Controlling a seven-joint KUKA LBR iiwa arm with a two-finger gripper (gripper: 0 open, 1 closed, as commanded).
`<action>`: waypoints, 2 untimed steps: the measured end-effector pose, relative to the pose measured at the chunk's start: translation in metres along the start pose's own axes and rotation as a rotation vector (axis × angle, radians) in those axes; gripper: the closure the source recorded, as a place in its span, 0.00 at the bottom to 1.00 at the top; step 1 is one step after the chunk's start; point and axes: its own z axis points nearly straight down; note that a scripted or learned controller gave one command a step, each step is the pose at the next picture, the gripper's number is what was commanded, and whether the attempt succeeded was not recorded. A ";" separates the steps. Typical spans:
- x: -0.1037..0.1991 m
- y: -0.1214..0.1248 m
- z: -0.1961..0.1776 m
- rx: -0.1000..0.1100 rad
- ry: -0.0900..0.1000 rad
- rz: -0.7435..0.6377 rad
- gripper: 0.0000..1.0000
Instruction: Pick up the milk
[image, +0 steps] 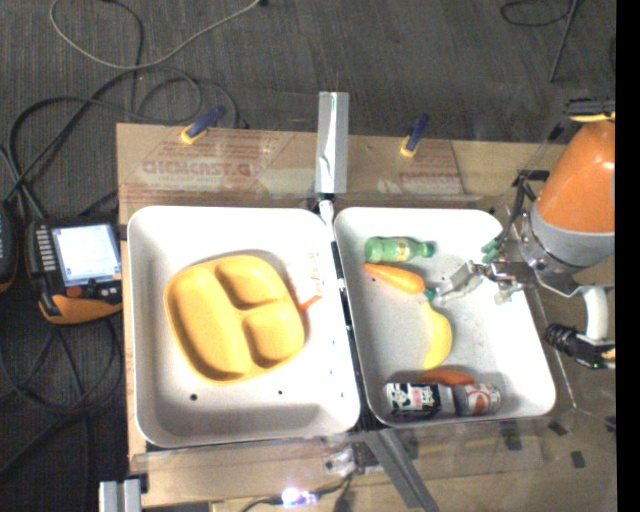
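Note:
The milk (413, 398), a small dark-and-white carton, lies on its side against the front wall of the right bin (520, 345). My gripper (447, 288) hangs over the middle of that bin, pointing left, just above the top of a yellow banana (437, 338) and close to the tip of a carrot (395, 278). It is well behind the milk and not touching it. Nothing shows between its fingers.
A red can (481, 398) lies right of the milk, with an orange item (450, 377) just behind them. A green bottle (398, 248) lies at the back of the right bin. The left bin (150, 330) holds a yellow divided plate (238, 315).

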 end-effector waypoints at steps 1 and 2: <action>-0.008 -0.045 0.041 0.001 0.001 0.182 0.00; 0.056 -0.047 0.120 -0.014 -0.004 0.149 0.00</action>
